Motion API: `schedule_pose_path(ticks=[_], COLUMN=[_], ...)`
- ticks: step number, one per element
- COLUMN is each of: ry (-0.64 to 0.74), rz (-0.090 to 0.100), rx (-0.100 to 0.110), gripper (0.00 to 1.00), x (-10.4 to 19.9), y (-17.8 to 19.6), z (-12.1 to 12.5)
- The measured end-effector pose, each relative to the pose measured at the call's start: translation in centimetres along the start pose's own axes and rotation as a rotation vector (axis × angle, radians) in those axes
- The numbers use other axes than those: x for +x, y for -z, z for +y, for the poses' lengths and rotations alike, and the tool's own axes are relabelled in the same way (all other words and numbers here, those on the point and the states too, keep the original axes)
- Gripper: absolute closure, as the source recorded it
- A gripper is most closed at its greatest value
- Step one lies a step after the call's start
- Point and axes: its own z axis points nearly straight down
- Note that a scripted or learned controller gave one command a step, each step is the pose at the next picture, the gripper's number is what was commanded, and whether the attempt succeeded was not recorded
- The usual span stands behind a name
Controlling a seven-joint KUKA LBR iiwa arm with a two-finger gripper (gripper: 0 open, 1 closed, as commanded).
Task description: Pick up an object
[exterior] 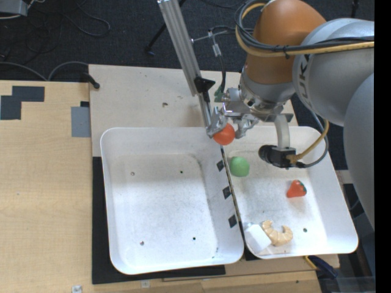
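Orange-red ball sits between the fingers of the pincer, lifted above the far end of the divide where the two white bins meet. So the pincer is closed on the ball, with the grey arm and its orange band filling the upper right above it. A slanted aluminium rail runs down from the top to just beside the pincer's left side, leaving little room there. In the right bin, a green ball lies close to the inner wall, just below the held ball; a red strawberry-like piece rests near the middle, well apart from it; a pale croissant-like piece lies against the near rim, next to a small white block in the near left corner. The left bin offers wide open floor. Both bins rest on the table.
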Motion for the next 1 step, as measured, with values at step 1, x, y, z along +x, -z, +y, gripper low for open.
schedule_pose_path(ticks=[1], ry=[-0.002], rz=[-0.001], rx=[0.001], gripper=[1.0], x=[4.02], y=[-1.52], z=[-1.27])
